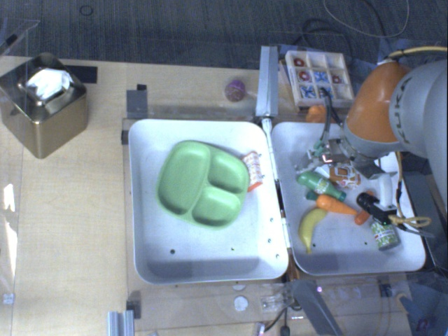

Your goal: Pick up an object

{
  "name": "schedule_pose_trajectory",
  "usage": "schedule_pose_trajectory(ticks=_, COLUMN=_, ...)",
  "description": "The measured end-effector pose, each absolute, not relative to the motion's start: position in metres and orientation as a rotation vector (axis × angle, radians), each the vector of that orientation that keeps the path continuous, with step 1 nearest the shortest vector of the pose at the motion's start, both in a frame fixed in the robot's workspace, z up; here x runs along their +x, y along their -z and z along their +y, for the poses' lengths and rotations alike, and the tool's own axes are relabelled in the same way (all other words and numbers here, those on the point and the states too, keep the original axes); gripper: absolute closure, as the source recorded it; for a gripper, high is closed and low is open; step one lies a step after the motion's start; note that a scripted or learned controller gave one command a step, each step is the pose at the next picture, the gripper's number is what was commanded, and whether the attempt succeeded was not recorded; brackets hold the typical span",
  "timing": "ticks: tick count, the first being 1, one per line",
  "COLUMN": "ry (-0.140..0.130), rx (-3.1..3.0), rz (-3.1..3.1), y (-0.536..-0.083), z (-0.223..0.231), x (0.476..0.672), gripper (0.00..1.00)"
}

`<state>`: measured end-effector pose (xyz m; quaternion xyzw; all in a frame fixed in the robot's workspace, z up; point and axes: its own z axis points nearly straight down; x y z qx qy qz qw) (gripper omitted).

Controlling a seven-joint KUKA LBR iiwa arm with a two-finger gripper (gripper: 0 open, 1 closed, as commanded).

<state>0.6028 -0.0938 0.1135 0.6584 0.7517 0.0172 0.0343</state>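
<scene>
1. My tool sits low over the right bin, at the top of the clutter. Can't tell its state: the parts there are too small to read.
2. Nearest pick, my call: the green bottle, just below the tool, lying on its side.
3. It's green with a pale band, narrow, probably slick. I'd grip across the short axis, mid-body.
4. Crowded: a carrot touches or nearly touches it below, a banana lies under that, and a small orange-and-white item is just beside it. Descend straight, or I nudge the neighbours.
5. The left bin has a green tray and a wrapper; skip them, too far.
</scene>
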Motion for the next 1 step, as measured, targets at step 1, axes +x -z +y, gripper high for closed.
schedule_pose_trajectory(ticks=1, ry=-0.056, rx=1.980, rz=2.350, y=-0.1123, z=-0.0912, x=0.5866, gripper=0.00)
